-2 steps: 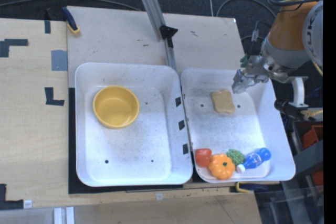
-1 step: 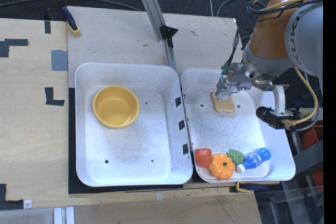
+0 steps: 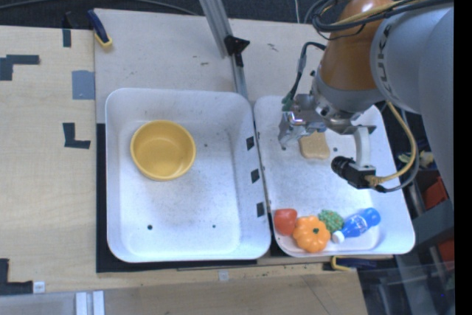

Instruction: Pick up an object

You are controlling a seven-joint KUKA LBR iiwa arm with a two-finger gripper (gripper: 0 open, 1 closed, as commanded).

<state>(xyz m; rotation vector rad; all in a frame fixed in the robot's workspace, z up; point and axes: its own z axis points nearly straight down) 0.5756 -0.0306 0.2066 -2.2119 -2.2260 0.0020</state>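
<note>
My gripper (image 3: 298, 129) hangs over the upper part of the right bin (image 3: 394, 232), under the grey arm with its orange band. A tan, bread-like piece (image 3: 316, 148) lies right at the gripper's lower right, partly covered by the wrist. Whether it is touched or held is hidden. At the bin's front edge lie a red piece (image 3: 285, 219), an orange pumpkin (image 3: 311, 234), a small green item (image 3: 331, 218) and a blue bottle (image 3: 359, 223), close together. A yellow bowl (image 3: 163, 150) sits upright in the left bin (image 3: 184, 232), toward its upper left.
A slanted metal pole (image 3: 214, 0) with a black clamp crosses above the bins' shared wall. Cables loop around the wrist and down the arm's right side. A blue and yellow tool (image 3: 99, 29) lies on the bench at upper left.
</note>
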